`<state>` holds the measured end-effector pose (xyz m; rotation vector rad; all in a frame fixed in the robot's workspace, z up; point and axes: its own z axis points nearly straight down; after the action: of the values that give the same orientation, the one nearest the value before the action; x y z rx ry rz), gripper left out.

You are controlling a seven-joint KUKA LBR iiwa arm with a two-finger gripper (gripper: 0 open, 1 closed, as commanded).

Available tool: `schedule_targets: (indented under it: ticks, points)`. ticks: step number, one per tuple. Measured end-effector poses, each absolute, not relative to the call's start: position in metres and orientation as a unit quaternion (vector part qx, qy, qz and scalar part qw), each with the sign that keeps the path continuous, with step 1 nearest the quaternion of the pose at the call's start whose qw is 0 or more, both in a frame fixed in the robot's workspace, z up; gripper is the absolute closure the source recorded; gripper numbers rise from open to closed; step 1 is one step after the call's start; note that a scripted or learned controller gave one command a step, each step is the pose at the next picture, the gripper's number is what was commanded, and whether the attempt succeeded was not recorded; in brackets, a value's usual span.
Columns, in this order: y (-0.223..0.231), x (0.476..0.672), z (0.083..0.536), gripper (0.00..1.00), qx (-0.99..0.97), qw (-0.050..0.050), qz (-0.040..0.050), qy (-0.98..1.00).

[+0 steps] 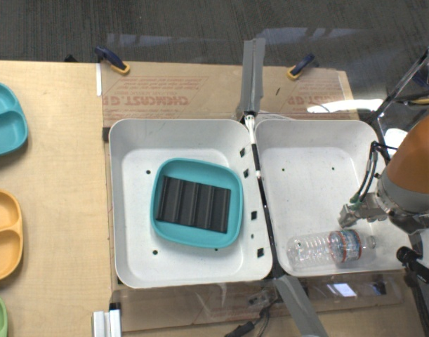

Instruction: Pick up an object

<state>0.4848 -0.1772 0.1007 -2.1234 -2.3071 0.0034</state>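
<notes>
My jaws [353, 215] hang at the 3 o'clock side of the right bin [305, 153], just above the clear plastic bottle [331, 248]; how they stand I cannot tell, since my wrist hides them. The bottle lies on its side along the bin's 6 o'clock wall, cap toward 3 o'clock, perhaps just touching my tip. In the left bin [130, 188] a teal tray [197, 234] carries a black ribbed block [193, 203]. On the tabletop [53, 118], at 9 o'clock, lie teal [5, 126] and orange [3, 236] plates.
</notes>
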Motion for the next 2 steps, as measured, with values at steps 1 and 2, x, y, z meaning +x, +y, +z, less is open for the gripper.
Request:
schedule_targets:
  ticks: [1, 2]
  points:
    - [-0.177, 0.485, 0.101, 0.00, -0.677, 0.003, 0.0011, -0.736]
    - [-0.206, 0.478, 0.111, 0.00, -0.597, 0.001, 0.0003, -0.802]
